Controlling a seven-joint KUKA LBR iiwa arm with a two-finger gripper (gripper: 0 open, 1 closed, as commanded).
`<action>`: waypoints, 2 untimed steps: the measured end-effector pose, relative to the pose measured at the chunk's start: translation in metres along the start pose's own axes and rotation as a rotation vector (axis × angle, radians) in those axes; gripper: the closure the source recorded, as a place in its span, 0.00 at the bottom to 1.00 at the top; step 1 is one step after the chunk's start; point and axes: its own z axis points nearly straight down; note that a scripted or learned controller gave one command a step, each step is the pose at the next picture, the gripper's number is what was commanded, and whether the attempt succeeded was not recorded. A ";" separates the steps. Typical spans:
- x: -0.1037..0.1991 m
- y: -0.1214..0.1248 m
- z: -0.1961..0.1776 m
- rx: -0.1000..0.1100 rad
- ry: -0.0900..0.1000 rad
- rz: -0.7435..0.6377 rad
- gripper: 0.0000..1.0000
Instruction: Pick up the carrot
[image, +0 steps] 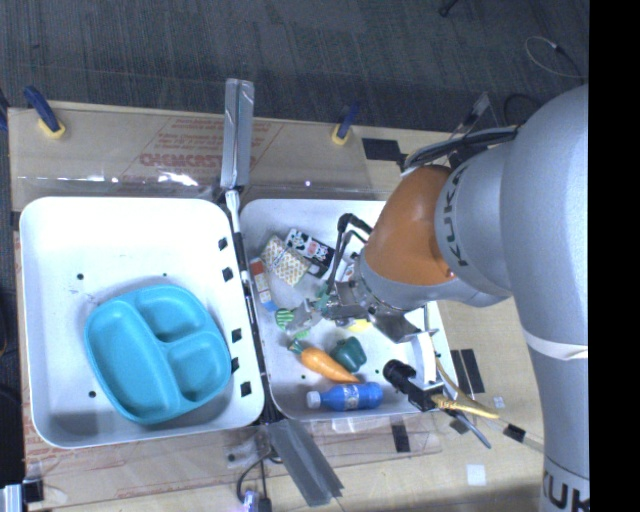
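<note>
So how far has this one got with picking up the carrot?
Nothing looks done yet: the carrot lies on the floor of the right bin, between a blue bottle and a dark green piece. In hand: the arm is over that bin, its wrist just above the carrot. Left: the grasp and the lift.

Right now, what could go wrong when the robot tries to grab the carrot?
1. The carrot lies squeezed between a green toy and a blue bottle, so the gripper might bump or grab one of those instead.
2. The right bin is crowded, so the carrot could get pushed sideways and slip away.
3. The arm hides part of the bin, so something under it might get knocked.
</note>
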 end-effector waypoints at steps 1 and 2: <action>0.001 -0.036 0.041 -0.002 0.001 -0.125 0.00; -0.025 -0.038 -0.081 -0.005 0.000 0.180 0.00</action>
